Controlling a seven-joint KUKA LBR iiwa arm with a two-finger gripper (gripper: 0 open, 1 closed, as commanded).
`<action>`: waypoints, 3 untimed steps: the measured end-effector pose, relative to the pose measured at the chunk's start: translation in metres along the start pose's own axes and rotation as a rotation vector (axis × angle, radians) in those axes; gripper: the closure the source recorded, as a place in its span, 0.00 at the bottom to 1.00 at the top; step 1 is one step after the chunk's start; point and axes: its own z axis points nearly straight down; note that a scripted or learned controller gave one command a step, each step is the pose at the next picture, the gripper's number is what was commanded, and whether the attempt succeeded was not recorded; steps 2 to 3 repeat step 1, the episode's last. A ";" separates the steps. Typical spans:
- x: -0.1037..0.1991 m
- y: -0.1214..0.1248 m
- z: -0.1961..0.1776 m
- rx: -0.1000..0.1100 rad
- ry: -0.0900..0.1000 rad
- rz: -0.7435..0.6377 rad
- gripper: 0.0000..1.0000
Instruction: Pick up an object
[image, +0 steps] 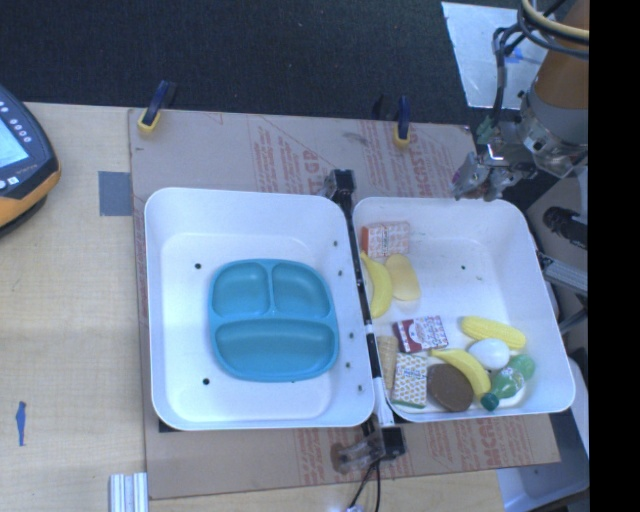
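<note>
The gripper (480, 180) hovers over the far edge of the right bin (500, 235); its opening I cannot tell.

Bench (70, 330) with 2 white bins (160, 300)

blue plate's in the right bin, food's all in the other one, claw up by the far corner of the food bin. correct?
Not quite. The camera view shows the blue plate in the left bin, not the right. The rest holds: the food is all in the other bin, the right bin, and the claw is above that bin's far corner.
</note>
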 end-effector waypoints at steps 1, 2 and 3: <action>0.074 -0.026 0.065 0.018 0.004 -0.002 1.00; 0.074 -0.026 0.065 0.018 0.004 -0.002 1.00; 0.074 -0.026 0.065 0.018 0.004 -0.002 1.00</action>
